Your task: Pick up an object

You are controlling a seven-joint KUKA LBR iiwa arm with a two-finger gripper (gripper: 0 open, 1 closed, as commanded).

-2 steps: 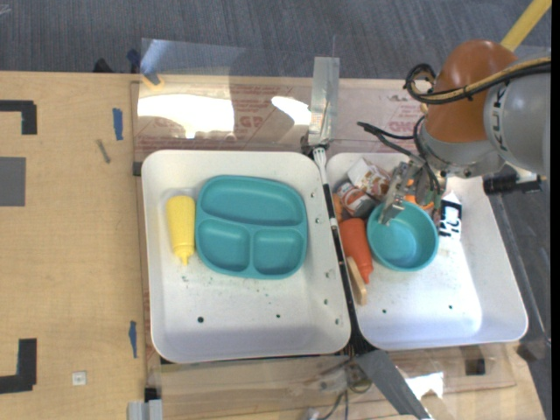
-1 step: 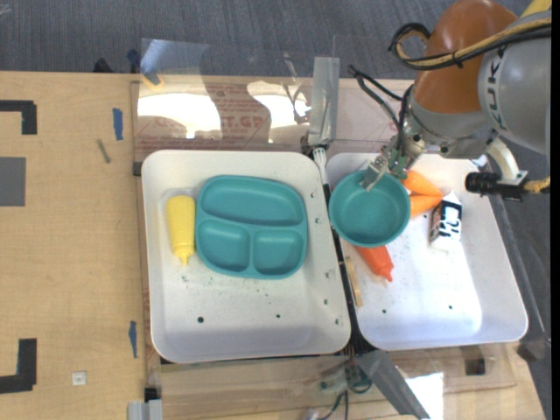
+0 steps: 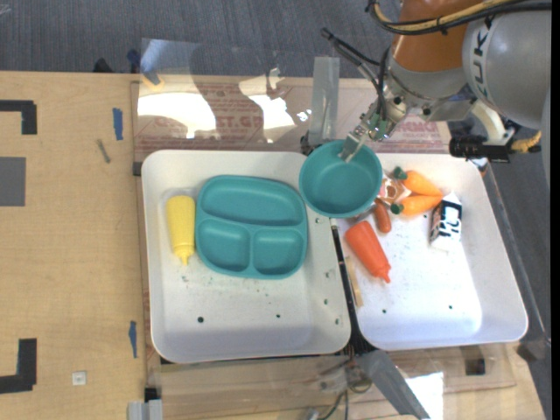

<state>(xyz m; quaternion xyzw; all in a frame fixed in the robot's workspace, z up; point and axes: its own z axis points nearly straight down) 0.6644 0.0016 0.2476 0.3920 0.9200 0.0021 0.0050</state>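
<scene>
Camera view shows you the gripper (image 3: pixel 357 145) pinching the far rim of the round teal plastic bowl (image 3: pixel 340 180), which hangs tilted over the seam between both white bins (image 3: pixel 437 322), directly beneath the wrist.

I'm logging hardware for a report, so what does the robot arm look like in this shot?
The arm is grey with rounded joint housings and a wide orange band above the wrist. Thin black and yellow cables loop around the band. Dark lettering shows on the grey housing, cut off by the frame. A slim metallic gripper hangs below the wrist.
</scene>
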